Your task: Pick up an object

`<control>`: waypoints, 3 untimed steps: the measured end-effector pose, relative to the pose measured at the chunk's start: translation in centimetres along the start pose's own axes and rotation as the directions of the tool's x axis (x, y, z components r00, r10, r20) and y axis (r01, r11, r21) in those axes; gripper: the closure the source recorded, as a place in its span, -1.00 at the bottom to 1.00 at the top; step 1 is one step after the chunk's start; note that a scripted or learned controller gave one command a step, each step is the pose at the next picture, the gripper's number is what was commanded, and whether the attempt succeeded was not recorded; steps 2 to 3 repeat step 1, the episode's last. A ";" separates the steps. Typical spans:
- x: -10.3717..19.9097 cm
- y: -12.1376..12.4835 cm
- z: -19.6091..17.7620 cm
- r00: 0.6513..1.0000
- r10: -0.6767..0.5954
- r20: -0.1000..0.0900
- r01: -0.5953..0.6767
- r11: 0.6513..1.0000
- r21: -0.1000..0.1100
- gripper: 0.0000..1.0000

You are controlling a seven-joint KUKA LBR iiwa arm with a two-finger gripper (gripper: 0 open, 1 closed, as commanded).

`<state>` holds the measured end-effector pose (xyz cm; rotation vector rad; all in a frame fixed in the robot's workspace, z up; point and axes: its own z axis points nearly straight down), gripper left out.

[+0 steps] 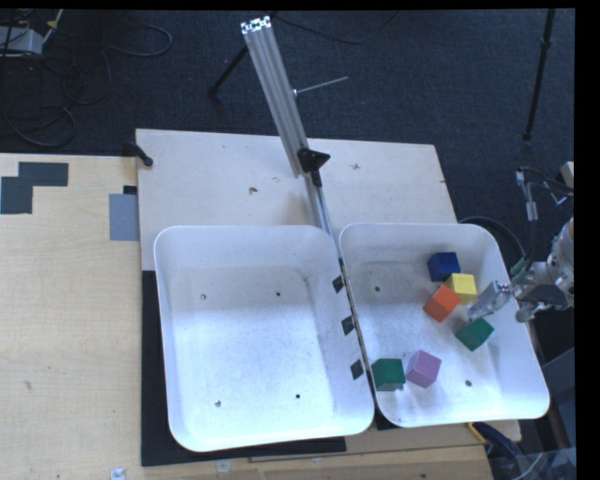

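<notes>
End effector [491, 298] beside green cube [474, 333]

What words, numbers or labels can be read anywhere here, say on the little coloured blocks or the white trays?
None: no readable text shows in this view.
The blue block, yellow block, orange block, purple block and two green blocks have plain faces.
The two white bins carry no markings.
The checkered tip of the metal rail is a pattern, not writing.

Aluminium rail [281, 94] slants above bins; black cables [56, 84] on dark floor.
</notes>
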<state>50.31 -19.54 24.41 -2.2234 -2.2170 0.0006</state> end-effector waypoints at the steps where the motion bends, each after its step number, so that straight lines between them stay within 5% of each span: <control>1: -1.3 6.9 10.1 1.000 -0.007 0.000 0.007 1.000 0.003 -1.00; 3: -1.3 6.9 10.1 1.000 -0.007 0.000 0.007 1.000 0.003 -1.00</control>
